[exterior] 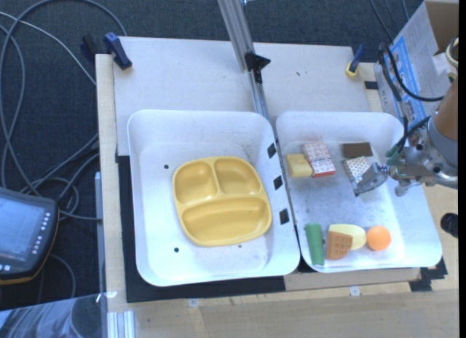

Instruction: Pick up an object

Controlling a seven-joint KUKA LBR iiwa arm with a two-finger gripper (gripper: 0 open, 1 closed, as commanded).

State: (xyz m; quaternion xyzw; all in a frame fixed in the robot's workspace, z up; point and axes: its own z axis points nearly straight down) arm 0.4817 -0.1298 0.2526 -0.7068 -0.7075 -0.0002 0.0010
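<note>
My gripper (384, 183) hangs over the right side of the right bin (415, 253), reaching in from the right edge. Its fingers (366, 181) stand open and I see nothing between them. A small white patterned box (355, 166) lies just left of the near finger, touching or almost touching it. Behind it is a brown block (356, 149). A red-and-white patterned box (319, 159) and a yellow block (298, 164) lie further left. Along the front wall sit a green cylinder (314, 243), a waffle-like piece (338, 245), a yellow rounded piece (354, 235) and an orange ball (378, 238).
The left bin (145, 183) holds a yellow divided plate (221, 199). A metal rail (240, 16) runs down between the bins from the back. Cables and a box (429, 38) crowd the bench's right edge. A pendant (22, 234) lies on the floor at left.
</note>
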